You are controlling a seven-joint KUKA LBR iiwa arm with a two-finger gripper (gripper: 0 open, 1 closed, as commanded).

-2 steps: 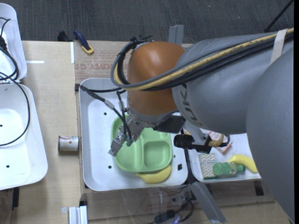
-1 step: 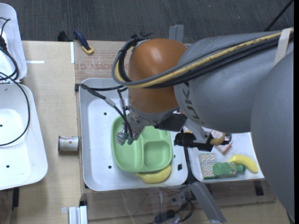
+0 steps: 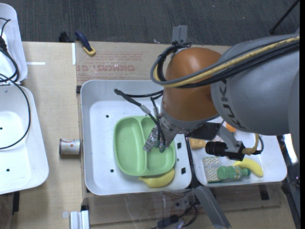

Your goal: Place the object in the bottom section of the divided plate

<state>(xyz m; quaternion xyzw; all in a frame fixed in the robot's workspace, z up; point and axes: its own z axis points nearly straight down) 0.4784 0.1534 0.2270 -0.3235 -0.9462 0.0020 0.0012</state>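
Note:
A light green divided plate [image 3: 128, 147] lies in the left of the two bins [image 3: 95, 128]. It has one long section on its left and smaller ones on its right. My gripper [image 3: 156, 144] hangs over the plate's right side, close to the divider ridge, under the arm's orange wrist band [image 3: 190, 85]. I see nothing held at its tip. A yellow banana-shaped object [image 3: 158, 179] lies against the plate's near rim, between the plate and the bin's front wall, just below the gripper.
The right bin [image 3: 271, 175] holds a yellow banana [image 3: 251, 166], a green bottle [image 3: 233, 172], a printed packet [image 3: 209, 165] and an orange item [image 3: 198, 142]. A small can [image 3: 70, 147] lies on the bench left of the bins. Another white tray [image 3: 24, 161] is far left.

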